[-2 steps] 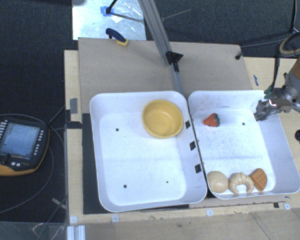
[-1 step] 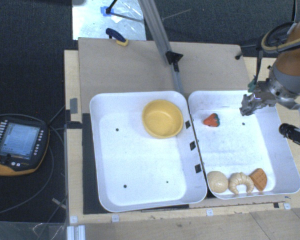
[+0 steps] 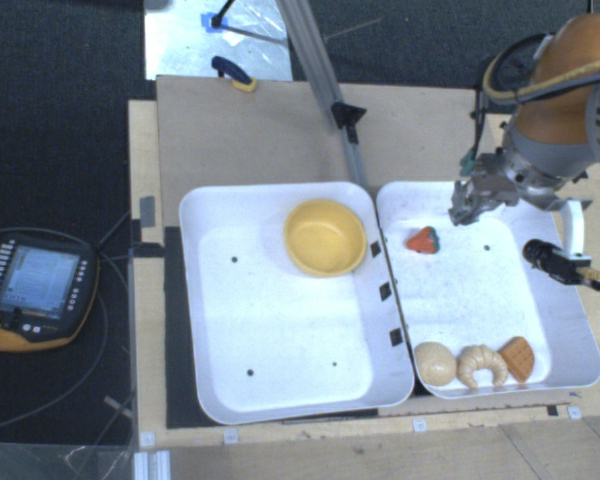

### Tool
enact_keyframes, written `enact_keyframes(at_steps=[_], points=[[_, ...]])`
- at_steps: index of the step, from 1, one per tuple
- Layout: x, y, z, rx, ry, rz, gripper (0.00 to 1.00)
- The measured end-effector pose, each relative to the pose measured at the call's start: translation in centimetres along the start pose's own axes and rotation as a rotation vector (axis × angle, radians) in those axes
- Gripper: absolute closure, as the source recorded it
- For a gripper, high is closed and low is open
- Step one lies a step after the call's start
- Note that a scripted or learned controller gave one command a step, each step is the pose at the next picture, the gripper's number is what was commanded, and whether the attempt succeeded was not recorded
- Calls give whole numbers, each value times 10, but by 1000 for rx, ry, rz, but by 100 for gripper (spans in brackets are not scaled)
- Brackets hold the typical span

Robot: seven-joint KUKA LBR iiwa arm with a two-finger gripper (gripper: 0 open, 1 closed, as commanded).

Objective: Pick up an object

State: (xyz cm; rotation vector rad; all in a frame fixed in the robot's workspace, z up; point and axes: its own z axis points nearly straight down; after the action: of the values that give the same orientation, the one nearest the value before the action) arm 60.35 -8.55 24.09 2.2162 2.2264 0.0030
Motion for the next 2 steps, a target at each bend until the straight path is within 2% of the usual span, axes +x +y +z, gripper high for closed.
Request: enact_keyframes(at_steps=[1, 2], points=[[60, 4, -1, 1, 0, -1, 100], [106, 19, 9, 2, 0, 0, 100]])
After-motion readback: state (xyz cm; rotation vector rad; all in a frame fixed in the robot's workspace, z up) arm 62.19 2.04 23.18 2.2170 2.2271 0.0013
